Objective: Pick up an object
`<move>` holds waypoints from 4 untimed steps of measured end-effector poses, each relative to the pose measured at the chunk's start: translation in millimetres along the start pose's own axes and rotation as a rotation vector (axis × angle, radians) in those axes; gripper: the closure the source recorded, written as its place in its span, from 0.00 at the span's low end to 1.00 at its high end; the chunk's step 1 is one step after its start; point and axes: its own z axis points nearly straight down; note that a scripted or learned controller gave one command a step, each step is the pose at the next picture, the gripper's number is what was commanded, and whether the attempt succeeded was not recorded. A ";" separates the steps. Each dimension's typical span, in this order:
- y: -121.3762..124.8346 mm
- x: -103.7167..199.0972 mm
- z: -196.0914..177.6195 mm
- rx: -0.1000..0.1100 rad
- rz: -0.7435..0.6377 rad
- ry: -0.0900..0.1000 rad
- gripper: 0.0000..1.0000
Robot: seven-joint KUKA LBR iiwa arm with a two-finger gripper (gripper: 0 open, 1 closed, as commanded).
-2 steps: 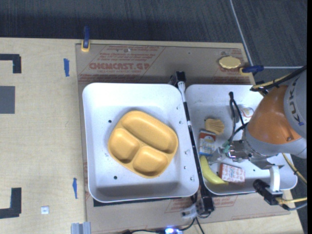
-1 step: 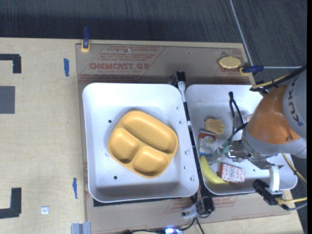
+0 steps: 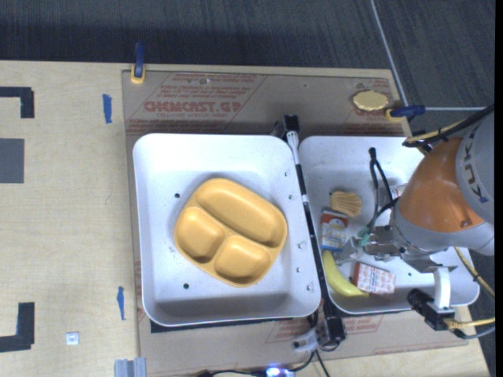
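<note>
Reach phase: gripper point(image 3: 369, 240) low in right bin point(image 3: 357, 154) over clutter, namely banana point(image 3: 339, 280), red-white packet point(image 3: 372, 277), cracker point(image 3: 346, 203) (yellow tray point(image 3: 229, 230) sits in left bin). Grip state: cannot tell. Next: descend, close on one item, lift.

Your grey KUKA iiwa arm point(image 3: 470, 199) carries a broad, glossy orange band point(image 3: 436, 195) above a rounded grey wrist section point(image 3: 424, 238), with part of the maker's dark lettering showing on its pale upper casing. You will see thin black cables point(image 3: 380, 181) looped beside the orange band and yellow-and-black cabling point(image 3: 448, 130) trailing along its upper edge.
</note>
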 end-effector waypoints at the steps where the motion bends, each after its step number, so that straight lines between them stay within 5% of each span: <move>1: 0.0 -0.9 0.3 0.000 -0.002 0.002 0.00; 4: 0.0 -1.6 0.5 0.000 -0.003 0.003 0.00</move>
